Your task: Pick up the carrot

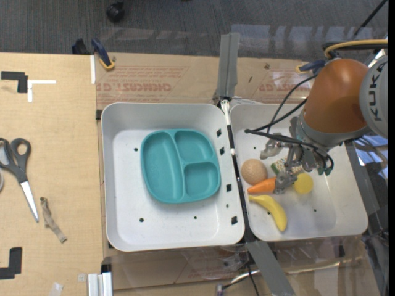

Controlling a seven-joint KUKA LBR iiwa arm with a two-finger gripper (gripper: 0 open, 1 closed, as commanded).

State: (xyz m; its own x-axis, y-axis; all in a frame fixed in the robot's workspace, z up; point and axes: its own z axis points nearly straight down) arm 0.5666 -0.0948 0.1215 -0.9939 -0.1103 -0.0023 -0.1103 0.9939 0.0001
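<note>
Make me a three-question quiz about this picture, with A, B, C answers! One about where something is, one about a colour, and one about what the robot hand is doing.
1. Where is the carrot?
A. On the teal plate
B. In the right bin, beside the egg
C. On the cardboard by the scissors

2. What colour is the divided plate in the left bin?
A. Teal
B. Red
C. Black

3. Where is the gripper right now?
A. Over the left bin
B. Above the scissors
C. Low in the right bin, at the carrot's thick end

Answers:
1. B: the carrot lies in the right bin, just below the egg and above the banana.
2. A: the plate is teal all over.
3. C: the gripper sits by the carrot's right end, next to the lemon.
</note>
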